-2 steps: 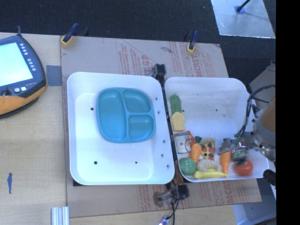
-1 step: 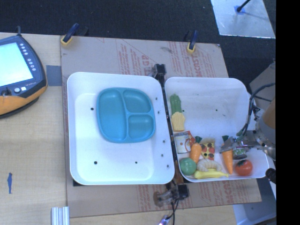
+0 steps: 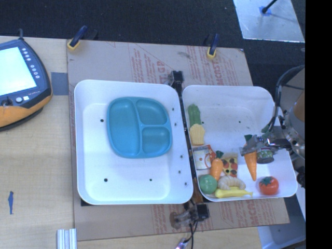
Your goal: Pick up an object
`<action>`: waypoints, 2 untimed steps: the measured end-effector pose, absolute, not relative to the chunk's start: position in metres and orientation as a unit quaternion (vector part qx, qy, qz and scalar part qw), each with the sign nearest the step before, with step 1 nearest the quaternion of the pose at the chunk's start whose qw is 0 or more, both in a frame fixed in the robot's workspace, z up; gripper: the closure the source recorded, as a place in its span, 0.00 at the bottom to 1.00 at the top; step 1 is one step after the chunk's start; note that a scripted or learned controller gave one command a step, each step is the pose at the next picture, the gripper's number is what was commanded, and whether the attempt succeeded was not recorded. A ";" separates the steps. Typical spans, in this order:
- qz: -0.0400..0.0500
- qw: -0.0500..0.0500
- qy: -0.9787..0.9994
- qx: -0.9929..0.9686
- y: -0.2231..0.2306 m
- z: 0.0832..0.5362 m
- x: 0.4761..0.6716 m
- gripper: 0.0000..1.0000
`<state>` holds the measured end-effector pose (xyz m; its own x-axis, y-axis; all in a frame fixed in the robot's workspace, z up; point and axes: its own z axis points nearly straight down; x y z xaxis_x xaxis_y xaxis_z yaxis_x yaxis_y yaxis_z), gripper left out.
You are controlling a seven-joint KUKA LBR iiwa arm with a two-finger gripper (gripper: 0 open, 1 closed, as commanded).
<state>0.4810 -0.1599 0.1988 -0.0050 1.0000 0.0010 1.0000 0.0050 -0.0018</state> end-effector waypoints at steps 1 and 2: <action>0.001 0.001 -0.709 -0.705 -0.087 0.232 0.477 1.00; 0.000 0.001 -0.709 -0.705 -0.050 0.249 0.477 1.00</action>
<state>0.4768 -0.0499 0.2486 -0.0048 1.0000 0.0004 1.0000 0.0048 -0.0013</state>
